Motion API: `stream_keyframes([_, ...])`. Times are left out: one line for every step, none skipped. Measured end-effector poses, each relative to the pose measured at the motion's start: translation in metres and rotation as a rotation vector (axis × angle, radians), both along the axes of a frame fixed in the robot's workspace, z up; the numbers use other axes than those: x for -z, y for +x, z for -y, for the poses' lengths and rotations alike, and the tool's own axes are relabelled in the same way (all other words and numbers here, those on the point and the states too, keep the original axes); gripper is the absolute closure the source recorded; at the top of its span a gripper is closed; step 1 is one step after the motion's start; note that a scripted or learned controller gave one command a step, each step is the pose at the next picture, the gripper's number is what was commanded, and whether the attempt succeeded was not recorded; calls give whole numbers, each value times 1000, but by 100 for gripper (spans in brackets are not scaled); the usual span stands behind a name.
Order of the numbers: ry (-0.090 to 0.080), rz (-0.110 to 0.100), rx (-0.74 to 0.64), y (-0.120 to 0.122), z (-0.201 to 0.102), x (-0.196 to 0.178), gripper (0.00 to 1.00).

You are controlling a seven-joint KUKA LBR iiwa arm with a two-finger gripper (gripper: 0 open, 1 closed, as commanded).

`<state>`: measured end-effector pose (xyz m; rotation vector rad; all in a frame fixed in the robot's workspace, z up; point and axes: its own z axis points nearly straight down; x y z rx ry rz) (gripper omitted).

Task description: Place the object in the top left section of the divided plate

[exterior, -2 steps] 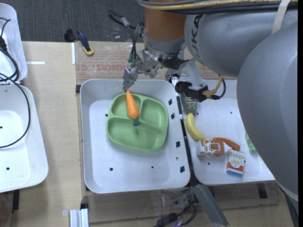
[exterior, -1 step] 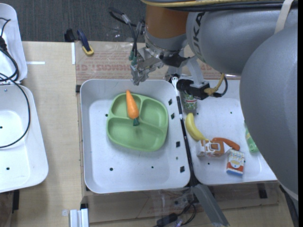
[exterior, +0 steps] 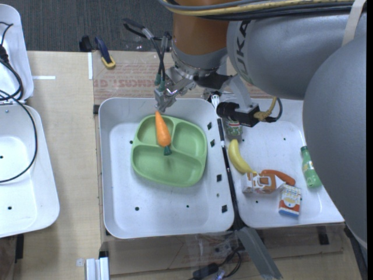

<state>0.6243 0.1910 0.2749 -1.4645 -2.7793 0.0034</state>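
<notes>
A green divided plate [exterior: 175,168] lies in the left white bin [exterior: 116,203], toward its back. An orange carrot [exterior: 162,130] rests on the plate, its narrow end at the back over the top left section and its green stem end [exterior: 168,151] near the middle divider. My gripper [exterior: 164,101] hangs just above the carrot's narrow end at the plate's back rim, right at the tip. The view does not tell whether it touches the carrot. The arm's orange band [exterior: 201,16] rises behind it.
The right bin [exterior: 326,214] holds a banana [exterior: 238,156], a small can [exterior: 233,128], a green bottle [exterior: 310,168], two small cartons [exterior: 289,202] and an orange sausage-like piece [exterior: 282,175]. A blue clamp [exterior: 104,52] lies on the bench behind. The arm's bulk covers the right side.
</notes>
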Motion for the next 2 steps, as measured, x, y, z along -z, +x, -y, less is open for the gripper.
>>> stream_keyframes([6,-5,-124,-40,32,156,100])
stream_keyframes([1,1,-155,-77,43,41,100])
